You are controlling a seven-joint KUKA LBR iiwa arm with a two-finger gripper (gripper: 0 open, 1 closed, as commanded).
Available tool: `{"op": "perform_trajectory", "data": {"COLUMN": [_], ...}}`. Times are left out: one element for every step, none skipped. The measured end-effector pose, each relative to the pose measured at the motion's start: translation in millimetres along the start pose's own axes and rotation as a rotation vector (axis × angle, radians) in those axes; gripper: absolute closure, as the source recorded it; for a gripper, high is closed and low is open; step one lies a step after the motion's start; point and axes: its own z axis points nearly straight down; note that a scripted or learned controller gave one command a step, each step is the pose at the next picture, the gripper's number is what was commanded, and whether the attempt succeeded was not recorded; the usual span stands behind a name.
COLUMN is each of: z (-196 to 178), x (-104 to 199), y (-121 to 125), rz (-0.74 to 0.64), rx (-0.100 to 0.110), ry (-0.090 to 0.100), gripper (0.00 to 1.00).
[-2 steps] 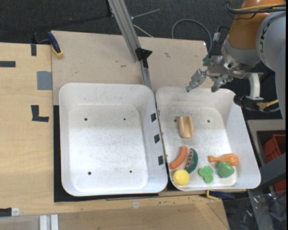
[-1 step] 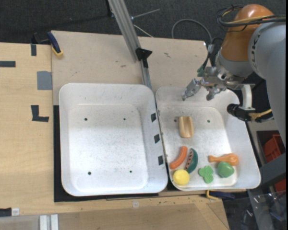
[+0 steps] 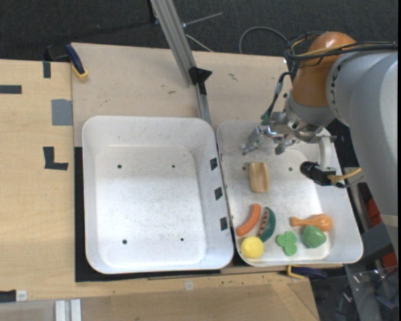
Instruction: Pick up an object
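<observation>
Fingers: hanging over the back of the right bin, spread apart with nothing between them, as far as I can see from here; gripper sits just above the bread.
Arm: grey, orange band above the wrist, reaching in from the right.
Bread: tan piece lying on the right bin's floor, just in front of the gripper, apart from the rest.
Front cluster: sausage and dark green pickle side by side, touching; lemon just in front of them.
Front right: drumstick lying flat, green pepper right against it, broccoli beside that.
Left bin: white, speckled, set against the right bin.
Bench: pale wood, grey tape patches at the left, metal rail slanting down from the back.
</observation>
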Motion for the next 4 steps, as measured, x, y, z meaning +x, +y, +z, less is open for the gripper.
{"op": "perform_trajectory", "data": {"z": [-14.6, -78.1, -134.1, -165.0], "x": [0.3, -1.6, 7.7, 8.1], "y": [1.9, 0.3, -4.6, -4.1], "rz": [-0.001, 0.000, -0.001, 0.000], "rx": [-0.006, -0.014, -0.013, -0.012], "ry": [-0.001, -0.002, -0.001, -0.001], "gripper": [1.00, 1.00, 1.00, 1.00]}}
